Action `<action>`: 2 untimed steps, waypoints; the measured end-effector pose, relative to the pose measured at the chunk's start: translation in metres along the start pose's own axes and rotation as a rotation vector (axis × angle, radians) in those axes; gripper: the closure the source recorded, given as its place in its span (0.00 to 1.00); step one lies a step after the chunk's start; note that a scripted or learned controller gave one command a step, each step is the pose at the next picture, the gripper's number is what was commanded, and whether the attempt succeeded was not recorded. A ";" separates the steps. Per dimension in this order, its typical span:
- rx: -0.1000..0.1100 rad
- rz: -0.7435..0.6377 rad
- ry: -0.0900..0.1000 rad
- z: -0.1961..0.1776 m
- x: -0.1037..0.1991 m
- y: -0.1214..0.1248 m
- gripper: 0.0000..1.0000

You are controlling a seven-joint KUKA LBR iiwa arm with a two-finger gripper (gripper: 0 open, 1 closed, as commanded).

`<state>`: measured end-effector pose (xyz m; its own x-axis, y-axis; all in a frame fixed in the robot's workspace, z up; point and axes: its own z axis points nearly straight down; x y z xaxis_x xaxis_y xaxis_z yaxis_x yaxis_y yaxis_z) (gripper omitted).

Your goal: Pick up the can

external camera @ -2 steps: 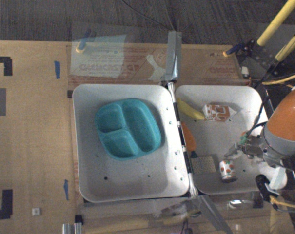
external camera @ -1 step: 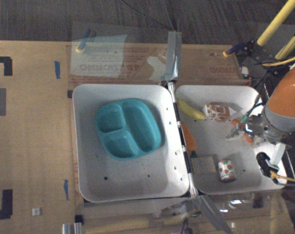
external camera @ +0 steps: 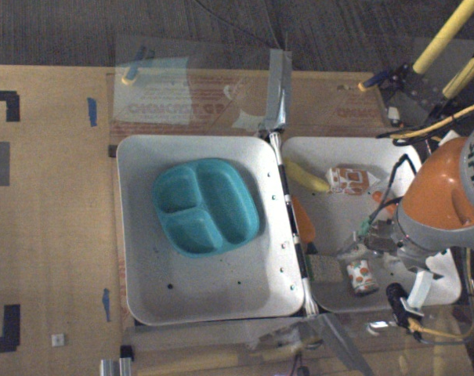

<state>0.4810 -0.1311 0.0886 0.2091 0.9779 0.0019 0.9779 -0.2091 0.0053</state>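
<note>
The can [external camera: 363, 277], small with a red and white label, stands near the front edge of the right bin [external camera: 331, 210]. My gripper [external camera: 367, 243] hangs right over it, just behind its top as the camera sees it, below the arm's orange band [external camera: 444, 194]. From this angle I cannot make out whether the gripper touches the can.
The right bin also holds a yellow banana [external camera: 307, 178], an orange carrot [external camera: 302, 219] along its left wall, and a small orange and white carton [external camera: 349, 181]. A teal divided plate [external camera: 207, 207] lies in the left bin [external camera: 142, 272]. Cables and yellow bars crowd the far right.
</note>
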 end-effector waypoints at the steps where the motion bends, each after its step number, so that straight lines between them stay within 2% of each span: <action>1: -0.003 -0.231 -0.003 0.000 0.000 0.021 0.00; 2: -0.006 -0.274 -0.001 0.000 -0.010 0.004 0.00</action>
<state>0.4832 -0.1420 0.0888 -0.0636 0.9980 -0.0012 0.9979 0.0636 0.0111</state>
